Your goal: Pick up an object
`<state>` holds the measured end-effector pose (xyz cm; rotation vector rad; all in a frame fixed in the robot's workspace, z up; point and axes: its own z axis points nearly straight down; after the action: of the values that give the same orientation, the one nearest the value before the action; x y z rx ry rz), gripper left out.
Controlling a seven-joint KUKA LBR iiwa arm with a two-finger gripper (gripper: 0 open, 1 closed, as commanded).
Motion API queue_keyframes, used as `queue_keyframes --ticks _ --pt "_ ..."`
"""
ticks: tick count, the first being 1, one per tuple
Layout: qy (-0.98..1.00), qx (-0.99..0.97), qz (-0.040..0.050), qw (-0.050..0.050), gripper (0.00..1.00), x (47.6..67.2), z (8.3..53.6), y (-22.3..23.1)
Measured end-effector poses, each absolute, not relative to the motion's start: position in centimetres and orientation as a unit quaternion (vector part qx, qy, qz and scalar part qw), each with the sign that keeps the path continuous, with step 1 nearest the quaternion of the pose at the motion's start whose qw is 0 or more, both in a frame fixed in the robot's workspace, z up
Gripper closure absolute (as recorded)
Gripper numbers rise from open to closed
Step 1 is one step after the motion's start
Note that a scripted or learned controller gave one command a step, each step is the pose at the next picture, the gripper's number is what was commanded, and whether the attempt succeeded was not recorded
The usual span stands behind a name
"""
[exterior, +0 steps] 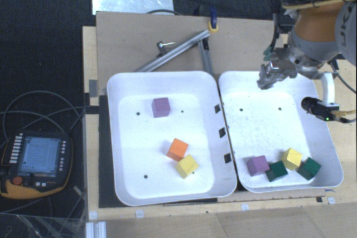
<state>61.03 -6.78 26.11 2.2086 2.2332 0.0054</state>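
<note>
In the left bin (120, 120) lie a purple cube (160, 107), an orange cube (177, 148) and a yellow cube (187, 165) touching the orange one. The right bin (318, 136) holds a purple cube (257, 164), a dark green cube (276, 170), a yellow cube (292, 158) and another green cube (309, 168), all clustered along its near edge. My gripper (268, 78) hangs over the far left corner of the right bin, well away from those cubes, with nothing seen in it.
A metal bar (173, 52) lies slanted on the brown board behind the left bin. A teach pendant (36, 161) with its cable rests on the floor to the left. A black fitting (315, 107) sticks out beside the arm over the right bin.
</note>
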Motion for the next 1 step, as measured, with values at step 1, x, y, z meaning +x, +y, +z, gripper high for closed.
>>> queue_keyframes --ticks 1 --pt "0.711 0.703 0.0008 0.0 1.0 62.16 24.23 -1.67"
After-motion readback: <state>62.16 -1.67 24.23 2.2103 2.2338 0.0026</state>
